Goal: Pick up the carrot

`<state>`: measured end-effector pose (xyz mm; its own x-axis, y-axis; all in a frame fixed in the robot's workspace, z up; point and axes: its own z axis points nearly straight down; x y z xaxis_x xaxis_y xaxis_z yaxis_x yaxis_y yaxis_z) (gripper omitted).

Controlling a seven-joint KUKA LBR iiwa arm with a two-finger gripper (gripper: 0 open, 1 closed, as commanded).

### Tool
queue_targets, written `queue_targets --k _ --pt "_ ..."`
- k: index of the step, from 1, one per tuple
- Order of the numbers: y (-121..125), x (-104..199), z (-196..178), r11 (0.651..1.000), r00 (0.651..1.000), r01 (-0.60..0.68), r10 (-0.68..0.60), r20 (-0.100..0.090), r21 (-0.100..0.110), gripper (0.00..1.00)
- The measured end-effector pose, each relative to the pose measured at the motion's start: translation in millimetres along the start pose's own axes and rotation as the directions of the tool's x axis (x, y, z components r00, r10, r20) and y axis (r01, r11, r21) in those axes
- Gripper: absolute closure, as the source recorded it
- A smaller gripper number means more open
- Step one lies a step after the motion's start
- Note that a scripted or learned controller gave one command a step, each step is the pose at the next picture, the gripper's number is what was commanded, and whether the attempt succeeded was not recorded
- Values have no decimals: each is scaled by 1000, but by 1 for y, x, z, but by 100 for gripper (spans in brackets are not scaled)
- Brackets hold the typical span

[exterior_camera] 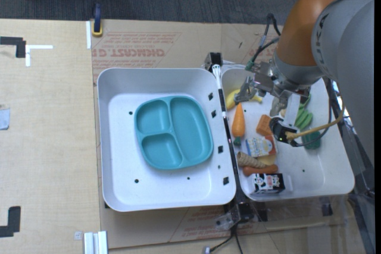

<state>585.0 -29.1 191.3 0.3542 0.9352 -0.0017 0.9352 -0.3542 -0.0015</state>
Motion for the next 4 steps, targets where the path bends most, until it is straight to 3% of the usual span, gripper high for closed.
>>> queue_targets --k 1,2,4 --pt "-14 -16 0 987 987 -159 159 1 3 0" --pt "-11 2 1 981 981 -193 193 2 2 0" --pt "-34 -8 1 972 972 -234 234 1 3 0"
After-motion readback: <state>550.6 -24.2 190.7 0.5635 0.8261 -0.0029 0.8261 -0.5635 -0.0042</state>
